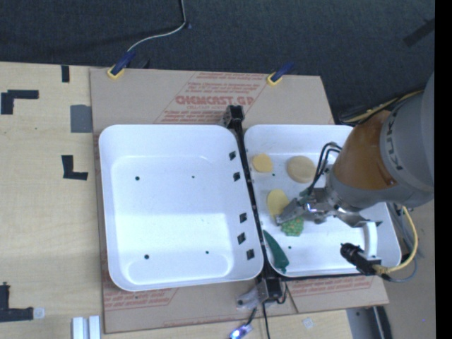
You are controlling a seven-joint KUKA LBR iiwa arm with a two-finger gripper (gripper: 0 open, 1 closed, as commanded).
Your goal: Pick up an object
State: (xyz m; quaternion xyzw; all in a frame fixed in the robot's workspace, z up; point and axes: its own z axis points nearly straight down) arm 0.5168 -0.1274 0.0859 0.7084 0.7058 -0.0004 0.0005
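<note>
Obs., descent phase of a pick. Order: big to small.

Desk [42, 189]: carries both bins on a cardboard sheet [205, 101].

Left bin [113, 189]: well apart from the pincer, on its far side across the central divider. Ignore it for this step.

Right bin [321, 260]: you are working here. Arm [385, 154] covers its outer half, so anything under the wrist is hidden.

Pincer [300, 212]: low in the right bin, tip over the green crumpled object [291, 226]. Whether its tips are spread or closed, you cannot tell; they blur into the wrist hardware. Nothing is visibly held between them.

Targets, relative to the pincer:
- green crumpled object: directly below the tip, touching or nearly so. Likely the thing to pick.
- yellow round piece [277, 202]: just beside the tip, toward the divider.
- two more yellow round pieces [300, 167] and [263, 163]: near, toward the bin's far wall.
- dark green long object [275, 251]: near, against the front corner by the divider.

Judgement: centre on the green crumpled object before closing, since the neighbouring yellow piece could get caught or shoved. Soft material probably compresses, so close fully, then lift straight and slowly.
</note>
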